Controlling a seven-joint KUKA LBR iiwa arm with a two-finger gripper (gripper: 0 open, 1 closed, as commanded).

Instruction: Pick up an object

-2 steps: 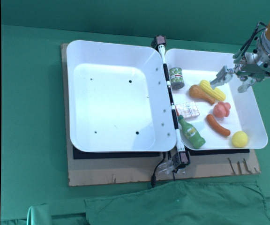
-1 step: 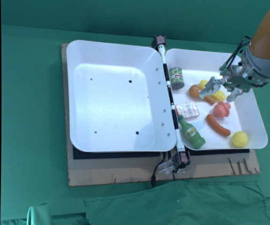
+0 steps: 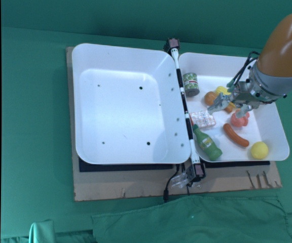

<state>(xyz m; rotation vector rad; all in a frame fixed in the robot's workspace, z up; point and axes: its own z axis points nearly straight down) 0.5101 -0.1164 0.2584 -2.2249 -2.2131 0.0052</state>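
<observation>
A: On the bench's left sits the left bin (image 3: 120, 110); every candidate lies in the right bin (image 3: 272, 130). At that bin's 10 o'clock stands a small can (image 3: 190, 84). Near its centre lies a wrapped packet (image 3: 203, 119), and at 7 o'clock a green bottle (image 3: 207, 144) lies along the wall.

B: And further right?

A: An orange piece (image 3: 210, 98) and a yellow piece (image 3: 222, 90) sit just under the gripper (image 3: 232, 104). A red toy (image 3: 240, 119) is at the gripper's 5 o'clock, a sausage (image 3: 235, 135) beyond it, and a yellow ball (image 3: 259, 150) at the bin's 5 o'clock.

B: What about the gripper's state?

A: The fingers look parted and nothing sits between them. The orange piece looks the closest pick. The robot probably does best descending straight, straddling one item only, since the neighbours touch and could wedge the jaws.
</observation>
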